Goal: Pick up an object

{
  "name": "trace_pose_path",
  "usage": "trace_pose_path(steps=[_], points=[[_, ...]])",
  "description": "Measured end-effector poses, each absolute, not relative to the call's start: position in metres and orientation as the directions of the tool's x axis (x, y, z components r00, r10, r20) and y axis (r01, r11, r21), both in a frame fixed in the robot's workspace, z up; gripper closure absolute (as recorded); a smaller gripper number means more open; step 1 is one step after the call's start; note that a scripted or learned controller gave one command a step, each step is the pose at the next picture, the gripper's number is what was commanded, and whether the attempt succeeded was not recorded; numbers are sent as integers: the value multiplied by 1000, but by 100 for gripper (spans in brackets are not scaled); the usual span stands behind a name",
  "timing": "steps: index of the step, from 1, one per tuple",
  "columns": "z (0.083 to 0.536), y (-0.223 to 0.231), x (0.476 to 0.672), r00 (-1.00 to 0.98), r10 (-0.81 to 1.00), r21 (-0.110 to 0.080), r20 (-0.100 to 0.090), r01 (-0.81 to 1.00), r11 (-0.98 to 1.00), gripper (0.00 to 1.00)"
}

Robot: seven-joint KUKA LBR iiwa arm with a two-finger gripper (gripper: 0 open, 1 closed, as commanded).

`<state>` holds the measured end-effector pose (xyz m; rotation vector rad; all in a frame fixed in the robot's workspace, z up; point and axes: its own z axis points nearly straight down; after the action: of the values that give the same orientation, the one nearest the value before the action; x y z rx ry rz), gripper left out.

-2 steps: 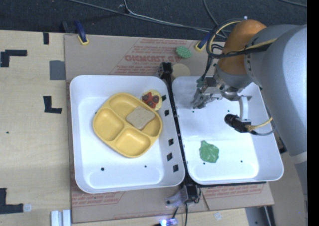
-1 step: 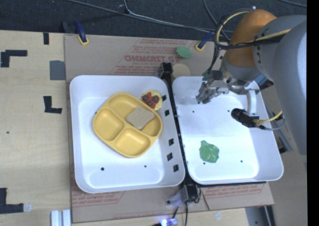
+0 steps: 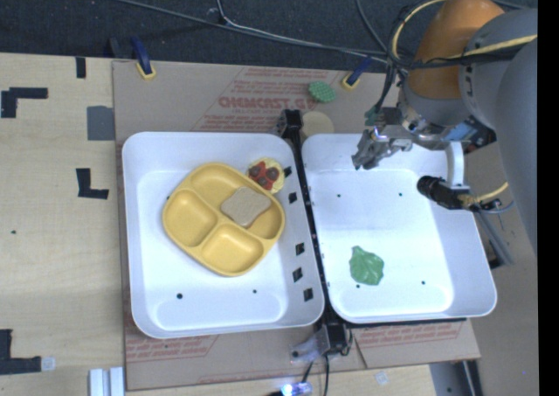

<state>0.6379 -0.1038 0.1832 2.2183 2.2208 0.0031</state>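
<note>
1. Camera view is looking down on a worktop that is carrying two shallow white bins side by side, both sitting on a sheet of brown cardboard.
2. The left bin is holding a yellow divided plate, which is lying tilted toward the bin's upper half.
3. A tan slice of bread is resting in one compartment of that plate, near its right side.
4. A small cluster of red and dark berries is sitting at the plate's upper right rim, just beside the wall between the bins.
5. The right bin is holding a green leafy piece, like a bit of lettuce, lying alone on the floor in the lower middle part.
6. The grey arm with its orange band is reaching in from the right, over the upper edge of the right bin.
7. The claw is hanging over the upper left corner of the right bin, well apart from the lettuce; how far it is opening I cannot tell, and nothing is showing between its tips.
8. A small green dotted object is lying on the cardboard above the bins.
9. Two blue and yellow clamps are gripping the cardboard's upper edge.
10. Black cables are running across the dark floor beyond it.
</note>
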Motion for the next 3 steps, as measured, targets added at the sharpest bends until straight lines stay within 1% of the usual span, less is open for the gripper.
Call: trace_pose_path(steps=[1, 2, 3], points=[[230, -95, 639, -2, 1000, 4, 0, 1000, 2, 100], [218, -43, 629, -5, 1000, -3, 1, 1000, 5, 100], [217, 10, 608, -6, 1000, -3, 2, 1000, 6, 100]])
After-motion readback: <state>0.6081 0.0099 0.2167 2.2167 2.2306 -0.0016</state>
